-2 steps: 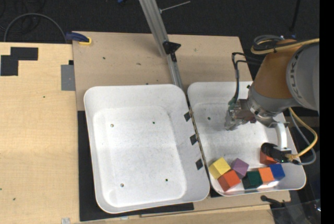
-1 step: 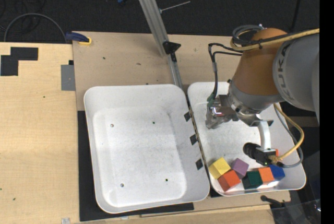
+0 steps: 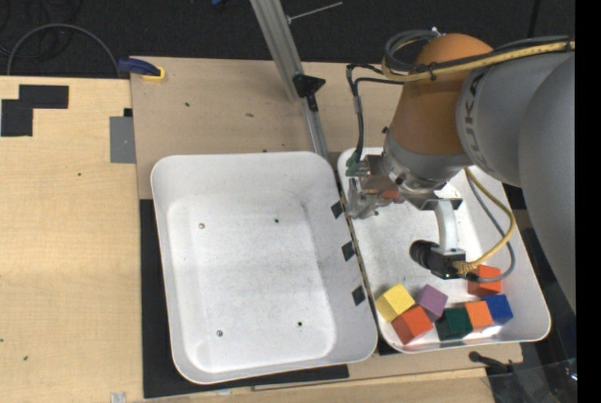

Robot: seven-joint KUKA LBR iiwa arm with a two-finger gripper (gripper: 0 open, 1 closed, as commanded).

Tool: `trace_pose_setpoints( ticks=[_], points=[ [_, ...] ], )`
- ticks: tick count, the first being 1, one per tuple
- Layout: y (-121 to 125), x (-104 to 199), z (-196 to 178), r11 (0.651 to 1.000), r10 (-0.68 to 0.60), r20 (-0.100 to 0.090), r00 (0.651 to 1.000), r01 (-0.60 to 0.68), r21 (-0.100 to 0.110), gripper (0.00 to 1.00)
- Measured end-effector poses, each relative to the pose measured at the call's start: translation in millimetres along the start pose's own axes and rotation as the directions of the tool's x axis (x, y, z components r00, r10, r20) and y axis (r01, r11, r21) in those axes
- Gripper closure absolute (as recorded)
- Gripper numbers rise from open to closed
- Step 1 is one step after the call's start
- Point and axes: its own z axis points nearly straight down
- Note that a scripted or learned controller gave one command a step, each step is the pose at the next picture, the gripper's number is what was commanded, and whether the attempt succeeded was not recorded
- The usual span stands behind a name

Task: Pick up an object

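Pickable things: yellow block (image 3: 396,300), purple block (image 3: 433,300), red block (image 3: 411,324), green block (image 3: 454,323), orange block (image 3: 480,313) and blue block (image 3: 500,307), bunched at the near end of the right bin (image 3: 399,246), touching or just beside one another. One more orange-red block (image 3: 486,275) lies a little farther in, by the bin's right wall. All look to rest on the bin floor, none lifted.

The gripper (image 3: 368,193) hangs low at the far left corner of that bin, close to the wall next to the left bin (image 3: 244,251), well apart from the cluster. From my view I can't tell whether it's open or shut, since the wrist covers it. Nothing visibly in it.

My call: pick not done. Left to do: travel to a block, drop, close, lift. Yellow block looks nearest and most exposed.
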Motion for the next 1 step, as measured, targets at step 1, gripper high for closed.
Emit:
trace_pose_setpoints(
  ticks=[1],
  points=[
    [16.1,49.4,-87.6,1.0,-0.002,-0.001,1.0,0.002,-0.008,1.0]
  ],
)
